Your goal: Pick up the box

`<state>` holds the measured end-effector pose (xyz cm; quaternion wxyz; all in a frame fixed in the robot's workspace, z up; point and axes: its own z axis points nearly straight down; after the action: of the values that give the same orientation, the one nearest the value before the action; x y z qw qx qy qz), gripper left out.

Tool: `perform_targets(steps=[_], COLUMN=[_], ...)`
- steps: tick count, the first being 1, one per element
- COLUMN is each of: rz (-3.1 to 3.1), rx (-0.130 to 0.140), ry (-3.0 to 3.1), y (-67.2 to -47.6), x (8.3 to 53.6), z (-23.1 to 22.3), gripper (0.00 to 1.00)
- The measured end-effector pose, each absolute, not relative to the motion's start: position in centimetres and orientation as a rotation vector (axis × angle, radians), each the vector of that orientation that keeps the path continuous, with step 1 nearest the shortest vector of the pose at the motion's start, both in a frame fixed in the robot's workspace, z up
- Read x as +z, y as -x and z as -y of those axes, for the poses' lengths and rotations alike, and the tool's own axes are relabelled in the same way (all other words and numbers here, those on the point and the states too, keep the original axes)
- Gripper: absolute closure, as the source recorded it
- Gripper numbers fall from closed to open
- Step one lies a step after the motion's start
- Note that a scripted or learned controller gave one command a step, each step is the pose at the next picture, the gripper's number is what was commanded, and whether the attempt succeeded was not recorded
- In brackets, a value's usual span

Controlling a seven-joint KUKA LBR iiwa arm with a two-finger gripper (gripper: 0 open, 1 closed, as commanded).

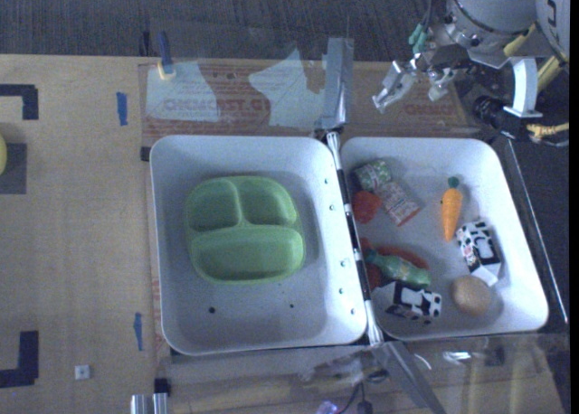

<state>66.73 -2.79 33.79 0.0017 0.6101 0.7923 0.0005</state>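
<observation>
jaws (412, 85) open above bins, box (478, 246) in right bin (516, 188)

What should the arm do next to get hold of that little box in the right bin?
Probably swing toward the camera and down until it hangs over the box. The gripper hovers beyond the right bin's far rim, holding nothing, while the box lies near the bin's left wall beside a red toy.
</observation>
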Motion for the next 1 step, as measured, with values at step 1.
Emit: perform_targets(steps=[1], rz=[-2.508], rx=[0.001], ry=[-1.891], y=[-66.68], x=[18.52], z=[-0.73], gripper=[0.00])
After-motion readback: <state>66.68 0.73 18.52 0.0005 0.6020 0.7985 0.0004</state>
